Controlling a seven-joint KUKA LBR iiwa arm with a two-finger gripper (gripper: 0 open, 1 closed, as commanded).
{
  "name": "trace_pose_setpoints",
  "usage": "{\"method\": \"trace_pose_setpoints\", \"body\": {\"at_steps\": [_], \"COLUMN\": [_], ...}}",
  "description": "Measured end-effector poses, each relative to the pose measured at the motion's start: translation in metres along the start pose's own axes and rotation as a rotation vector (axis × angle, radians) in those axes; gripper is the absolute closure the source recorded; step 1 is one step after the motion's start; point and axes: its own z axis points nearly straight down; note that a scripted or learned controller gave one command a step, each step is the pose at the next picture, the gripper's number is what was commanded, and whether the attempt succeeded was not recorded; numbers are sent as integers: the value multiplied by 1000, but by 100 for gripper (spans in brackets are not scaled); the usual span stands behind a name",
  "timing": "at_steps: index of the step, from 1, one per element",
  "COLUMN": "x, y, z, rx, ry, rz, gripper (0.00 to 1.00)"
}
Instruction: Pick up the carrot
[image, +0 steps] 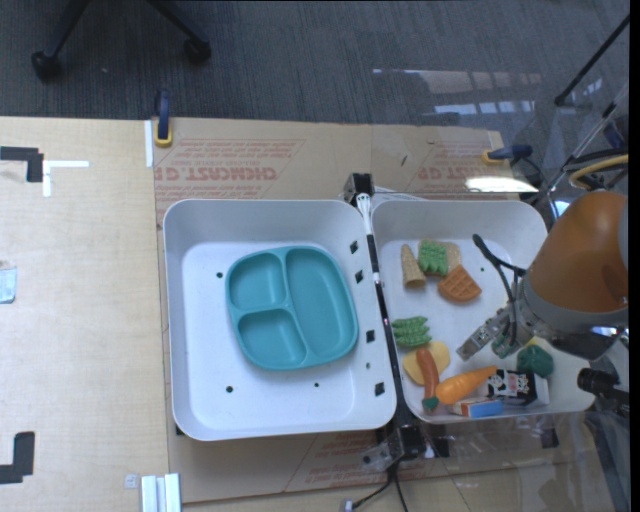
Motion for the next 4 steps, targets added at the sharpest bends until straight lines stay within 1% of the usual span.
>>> {"method": "trace_pose_setpoints", "body": {"at_steps": [1, 2, 3, 4], "x": [0, 10, 10, 7], "y": [0, 12, 11, 13], "z": [0, 12, 5, -4], "rx": [0, -19, -12, -16], "ry": [0, -21, -12, -17], "rz": [-1, -399, -394, -385], "gripper": [0, 0, 100, 100]}}
